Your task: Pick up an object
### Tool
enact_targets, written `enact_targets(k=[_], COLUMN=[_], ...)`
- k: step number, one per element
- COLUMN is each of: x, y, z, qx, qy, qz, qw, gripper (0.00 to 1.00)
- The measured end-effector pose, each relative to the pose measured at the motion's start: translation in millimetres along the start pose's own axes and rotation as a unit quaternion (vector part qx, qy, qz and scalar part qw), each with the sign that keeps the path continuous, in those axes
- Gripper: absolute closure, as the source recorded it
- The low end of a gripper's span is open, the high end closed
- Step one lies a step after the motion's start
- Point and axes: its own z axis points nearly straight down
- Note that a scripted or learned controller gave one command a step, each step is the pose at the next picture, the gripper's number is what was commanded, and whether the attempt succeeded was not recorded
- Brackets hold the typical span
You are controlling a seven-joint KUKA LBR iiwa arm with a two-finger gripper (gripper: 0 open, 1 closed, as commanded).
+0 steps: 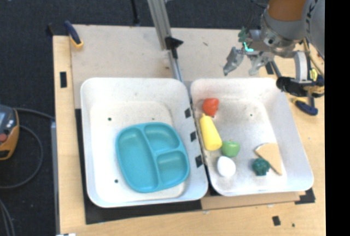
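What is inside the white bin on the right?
The right bin holds a red piece, yellow piece, green ball, white egg, tan wedge and dark green piece.

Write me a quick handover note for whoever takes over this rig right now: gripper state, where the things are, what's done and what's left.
Gripper: raised above the bench behind the right bin, open, nothing between its fingers.
Right bin holds a red piece, a yellow piece, a green piece, a white egg-like piece, a dark green piece and a tan wedge. The red, yellow and white ones sit along the bin's left wall.
Left bin holds a blue divided plate.
Done: nothing picked yet.
Left: choose an object, descend, grasp, lift.
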Motion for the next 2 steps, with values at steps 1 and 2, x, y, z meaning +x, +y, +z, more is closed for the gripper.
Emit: enact_targets(k=[1,2], x=[0.1,-3.7], y=[0.5,-9.4], z=[-1.3,54.3], qx=[-0.001,0.002], qy=[0.0,-0.001], qz=[0.0,0.001], qw=[1.0,1.0], gripper=[0.0,0.0])
